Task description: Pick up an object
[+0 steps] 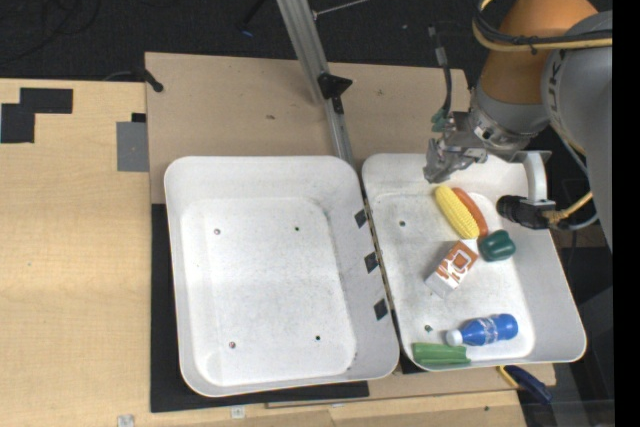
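Note:
The right bin (555, 315) holds several items. A yellow corn cob (456, 209) lies near its far end, with an orange-red piece (474, 212) along its right side. A dark green round object (497, 246) sits just below that. A small white and orange carton (452, 267) lies in the middle. A blue bottle (488, 330) and a green flat object (440, 353) rest by the near rim. My gripper (440, 170) hangs over the bin's far end, just up and left of the corn cob, with nothing visibly held.
The left bin (190, 185) stands beside the right one, with black clips (371, 261) along the shared rim. A slanted metal rail (305, 40) rises behind the bins. A black and white fitting (530, 205) sits at the right bin's far right edge.

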{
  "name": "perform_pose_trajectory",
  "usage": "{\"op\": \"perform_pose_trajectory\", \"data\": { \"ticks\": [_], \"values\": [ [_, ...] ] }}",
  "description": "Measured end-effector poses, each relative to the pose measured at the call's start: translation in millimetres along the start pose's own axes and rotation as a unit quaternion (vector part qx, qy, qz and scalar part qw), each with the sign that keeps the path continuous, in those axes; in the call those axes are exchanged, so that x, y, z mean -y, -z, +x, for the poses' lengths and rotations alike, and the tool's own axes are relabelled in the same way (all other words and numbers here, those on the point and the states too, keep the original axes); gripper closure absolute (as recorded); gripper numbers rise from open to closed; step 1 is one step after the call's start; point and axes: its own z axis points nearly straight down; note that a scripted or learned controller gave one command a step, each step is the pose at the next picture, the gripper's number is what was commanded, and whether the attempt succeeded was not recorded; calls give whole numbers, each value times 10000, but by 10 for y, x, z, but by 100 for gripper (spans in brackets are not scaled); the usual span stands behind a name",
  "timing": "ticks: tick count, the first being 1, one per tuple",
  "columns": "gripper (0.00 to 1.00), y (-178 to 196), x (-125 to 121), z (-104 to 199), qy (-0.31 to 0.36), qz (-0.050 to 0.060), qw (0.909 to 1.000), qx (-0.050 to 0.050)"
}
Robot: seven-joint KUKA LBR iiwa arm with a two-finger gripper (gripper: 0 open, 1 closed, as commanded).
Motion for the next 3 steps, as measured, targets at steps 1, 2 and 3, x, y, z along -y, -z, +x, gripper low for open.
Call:
{"op": "perform_pose_trajectory", "data": {
  "ticks": [1, 2, 3],
  "values": [
    [100, 429, -22, -29, 25, 0, 10000, 0],
    [100, 327, 62, 536, 39, 37, 10000, -16],
    [100, 241, 63, 1057, 43, 37, 10000, -14]
  ]
}}
